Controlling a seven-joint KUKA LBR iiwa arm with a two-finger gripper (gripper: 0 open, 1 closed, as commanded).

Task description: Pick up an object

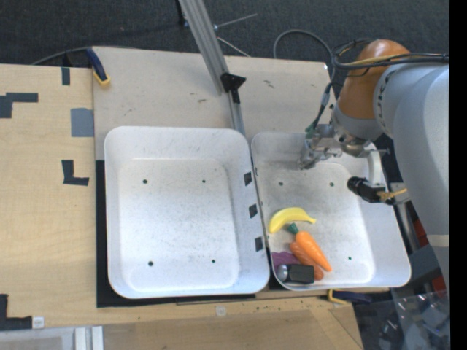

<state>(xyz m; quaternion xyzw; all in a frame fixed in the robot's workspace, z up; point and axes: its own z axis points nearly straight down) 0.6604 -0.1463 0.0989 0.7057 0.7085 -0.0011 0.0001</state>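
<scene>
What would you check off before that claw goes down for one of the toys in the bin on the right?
1. Toys to pick: banana, carrot and a dark block in the right bin: ok.
2. Claw over a toy: not ok, it hangs at the bin's far end, the toys lie at the near end.
3. Claw holding nothing: ok.
4. Claw open: cannot tell.
5. Toys apart: not ok, carrot touches banana and block.
</scene>
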